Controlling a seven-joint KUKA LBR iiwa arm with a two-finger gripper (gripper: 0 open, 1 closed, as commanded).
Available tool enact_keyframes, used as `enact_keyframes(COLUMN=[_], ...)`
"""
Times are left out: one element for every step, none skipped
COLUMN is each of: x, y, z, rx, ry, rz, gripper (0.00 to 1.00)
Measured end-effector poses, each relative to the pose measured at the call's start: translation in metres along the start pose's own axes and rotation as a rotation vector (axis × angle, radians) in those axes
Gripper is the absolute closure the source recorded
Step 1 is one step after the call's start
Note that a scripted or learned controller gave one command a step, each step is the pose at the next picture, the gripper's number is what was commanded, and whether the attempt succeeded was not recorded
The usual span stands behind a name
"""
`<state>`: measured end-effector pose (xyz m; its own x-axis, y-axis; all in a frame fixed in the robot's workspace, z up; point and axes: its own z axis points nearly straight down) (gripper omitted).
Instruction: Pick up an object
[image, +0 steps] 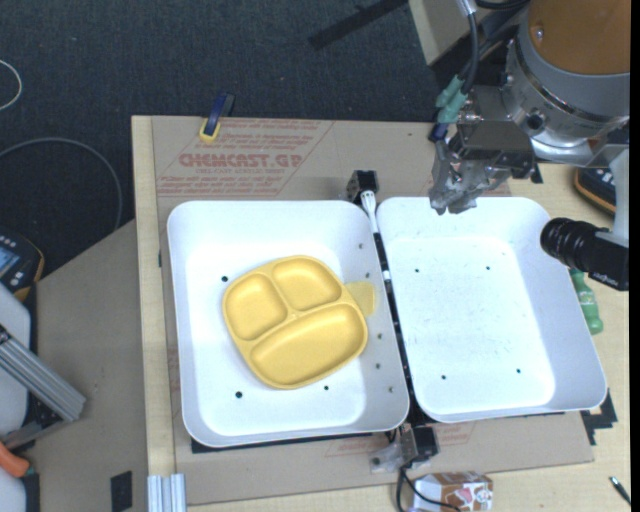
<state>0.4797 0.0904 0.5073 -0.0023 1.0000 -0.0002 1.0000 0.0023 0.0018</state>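
One yellow divided plate lying flat in the left bin, claw up over the far rim of the right bin, well away from the plate, nothing in its grip, open-or-closed impossible to tell

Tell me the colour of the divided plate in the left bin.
Yellow, seen in the camera view: divided plate.

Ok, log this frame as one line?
gripper: above right bin far rim, nothing seen held | yellow divided plate: in left bin | pick: not done
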Motion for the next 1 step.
enact_keyframes(x=[0.0043], y=[-0.0009], z=[0.0462], rx=[0.009], ry=[-0.001], rz=[0.002], gripper=[1.00])
